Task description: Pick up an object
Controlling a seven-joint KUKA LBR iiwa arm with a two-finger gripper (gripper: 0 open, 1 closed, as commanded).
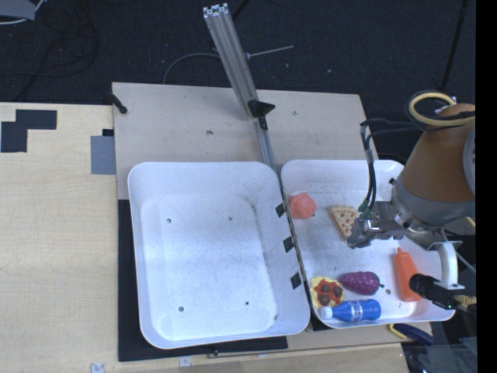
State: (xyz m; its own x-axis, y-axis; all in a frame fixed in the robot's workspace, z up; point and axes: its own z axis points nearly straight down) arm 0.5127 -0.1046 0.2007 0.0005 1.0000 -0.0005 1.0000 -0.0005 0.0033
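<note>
Camera view, tan pizza slice [342, 221], triangular, speckled

A pale wooden counter [54, 208] runs across the scene, marked with a few dark squares at its left. A tan board [194, 123] lies on it. A slanted aluminium rail [233, 61] rises from the board. Behind, dark carpeted floor [349, 29] carries loose black cables [70, 22].

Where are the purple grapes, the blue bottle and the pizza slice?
purple grapes [360, 281]: camera view, middle of the bunch.
blue bottle [357, 311]: camera view, middle of its body.
pizza slice [342, 220]: camera view, middle of the wedge.
</note>
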